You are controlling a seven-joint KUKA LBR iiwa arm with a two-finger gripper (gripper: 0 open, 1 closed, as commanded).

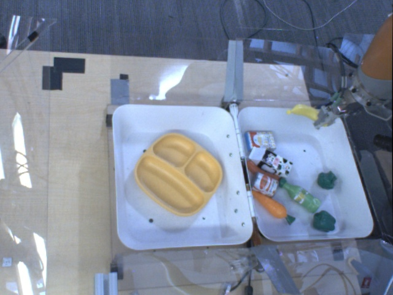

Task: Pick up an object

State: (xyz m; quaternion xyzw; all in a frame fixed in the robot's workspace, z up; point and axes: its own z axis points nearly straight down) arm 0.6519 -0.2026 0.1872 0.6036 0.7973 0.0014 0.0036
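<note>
camera view: the bench (pixel 73 183) is pale wood under a clear sheet, and it carries two shallow white bins side by side. the left bin (pixel 129 226) holds a yellow divided tray (pixel 178 174) with three compartments, lying flat near the middle of that bin.

the right bin (pixel 353 183) holds a scatter of small things. a yellow banana-like piece (pixel 303 110) lies at its far rim. near the wall shared with the left bin sit a small carton with red and blue print (pixel 260 141), a black-and-white spotted box (pixel 273 162) just in front of it, and a red-labelled can (pixel 266 182) touching or nearly touching that box. an orange carrot (pixel 271 206) lies tilted toward the near edge, and a green bottle (pixel 300 195) lies on its side just beside it. two dark green broccoli pieces sit toward the right side, one higher (pixel 326 179) and one nearer the front corner (pixel 324 221), apart from each other.

the arm (pixel 374 63) comes in at the upper right, its orange band showing. the hand (pixel 325 117) hangs over the far right part of the right bin, just beside the banana-like piece. i cannot tell whether it is open or closed, and nothing can be made out in its grip.
</note>
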